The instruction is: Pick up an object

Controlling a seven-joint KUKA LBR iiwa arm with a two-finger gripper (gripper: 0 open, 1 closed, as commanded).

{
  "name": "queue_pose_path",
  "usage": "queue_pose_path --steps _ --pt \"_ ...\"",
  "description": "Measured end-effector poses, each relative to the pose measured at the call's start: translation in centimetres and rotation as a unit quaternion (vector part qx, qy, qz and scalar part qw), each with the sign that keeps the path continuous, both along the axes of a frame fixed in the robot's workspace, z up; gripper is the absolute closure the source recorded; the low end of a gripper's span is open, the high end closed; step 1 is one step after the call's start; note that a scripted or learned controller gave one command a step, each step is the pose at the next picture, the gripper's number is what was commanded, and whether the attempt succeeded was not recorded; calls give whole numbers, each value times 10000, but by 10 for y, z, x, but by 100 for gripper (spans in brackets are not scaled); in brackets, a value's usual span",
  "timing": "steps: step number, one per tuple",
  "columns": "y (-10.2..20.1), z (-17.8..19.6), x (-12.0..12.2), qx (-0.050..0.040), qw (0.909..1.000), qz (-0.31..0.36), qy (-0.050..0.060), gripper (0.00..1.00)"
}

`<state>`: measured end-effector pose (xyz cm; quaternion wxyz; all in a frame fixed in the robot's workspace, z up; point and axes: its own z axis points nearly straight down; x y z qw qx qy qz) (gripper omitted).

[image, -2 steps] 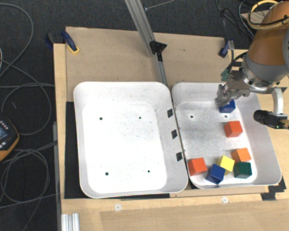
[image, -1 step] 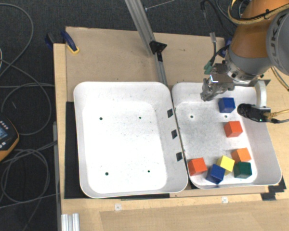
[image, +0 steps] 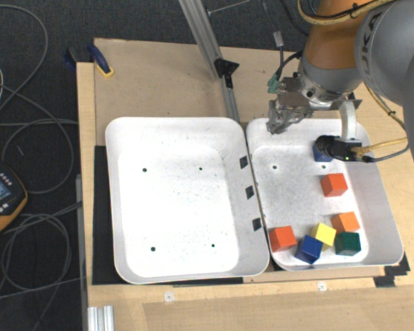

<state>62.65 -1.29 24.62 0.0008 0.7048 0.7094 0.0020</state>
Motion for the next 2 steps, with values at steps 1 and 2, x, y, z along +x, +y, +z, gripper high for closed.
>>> queue_pose_path --steps 1,2 --pt "46 7 17 4 10000 -2 4 100" --pt "102 7 31 5 10000 -1 7 100"
